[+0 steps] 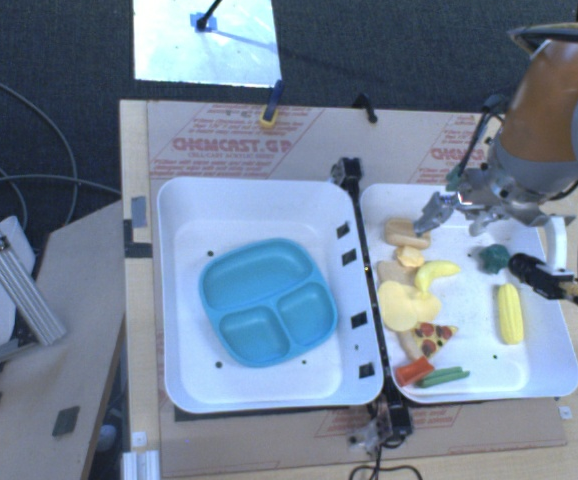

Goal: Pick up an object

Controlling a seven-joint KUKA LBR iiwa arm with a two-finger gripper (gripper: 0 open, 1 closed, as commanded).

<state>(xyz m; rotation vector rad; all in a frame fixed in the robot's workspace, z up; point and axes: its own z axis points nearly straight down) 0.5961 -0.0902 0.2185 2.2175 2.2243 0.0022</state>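
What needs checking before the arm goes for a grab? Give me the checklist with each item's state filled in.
1. Gripper over the right bin: ok, near its back left part.
2. Nothing between the fingers: ok, none seen.
3. Target close below: ok, the tan bread piece lies just beside it.
4. Target free of neighbours: not ok, banana and yellow pear crowd it.
5. Corn lies apart: ok.
6. Blue tray in left bin out of the way: ok.
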